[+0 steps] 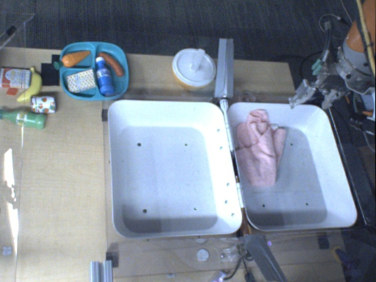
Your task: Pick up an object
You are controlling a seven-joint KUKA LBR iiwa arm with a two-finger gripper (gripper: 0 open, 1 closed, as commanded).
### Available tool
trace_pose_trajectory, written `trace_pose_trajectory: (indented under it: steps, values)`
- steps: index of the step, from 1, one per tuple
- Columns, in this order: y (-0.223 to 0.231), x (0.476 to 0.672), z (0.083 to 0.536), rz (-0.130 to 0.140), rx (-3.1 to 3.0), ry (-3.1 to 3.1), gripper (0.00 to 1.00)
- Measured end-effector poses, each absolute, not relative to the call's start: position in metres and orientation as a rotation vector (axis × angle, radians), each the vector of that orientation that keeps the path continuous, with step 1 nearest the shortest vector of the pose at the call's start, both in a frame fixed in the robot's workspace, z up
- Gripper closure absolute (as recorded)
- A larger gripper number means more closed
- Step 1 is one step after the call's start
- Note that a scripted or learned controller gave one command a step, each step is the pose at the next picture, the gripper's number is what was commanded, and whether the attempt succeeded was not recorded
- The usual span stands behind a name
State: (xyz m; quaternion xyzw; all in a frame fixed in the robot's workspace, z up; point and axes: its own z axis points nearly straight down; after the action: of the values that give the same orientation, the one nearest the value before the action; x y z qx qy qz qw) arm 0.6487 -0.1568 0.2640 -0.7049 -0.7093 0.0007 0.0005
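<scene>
A wooden worktop (59,187) carries two shallow white bins side by side, the left bin (170,225) at frame centre and the right bin (338,207) beside it toward the right. The grey arm with its orange band (356,39) hangs at the upper right edge of the frame, its gripper (312,94) poised just above the right bin's top right corner; the jaws appear spread apart with nothing between them. A crumpled pink cloth (258,148) lies in the left half of the right bin, near the divider, well apart from the gripper. The cloth looks light, soft and limp, likely to sag and drape when lifted; a raised fold near its upper end seems the best place to pinch. At upper left sits a blue divided tray (120,69) of toy food, with a white lidded cup (194,68) at top centre.
</scene>
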Motion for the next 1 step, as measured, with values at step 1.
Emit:
trace_pose_trajectory:
  steps: [1]
  values:
    - [-0.1786,0.6702,0.2331,0.001,-2.290,-2.152,0.00]
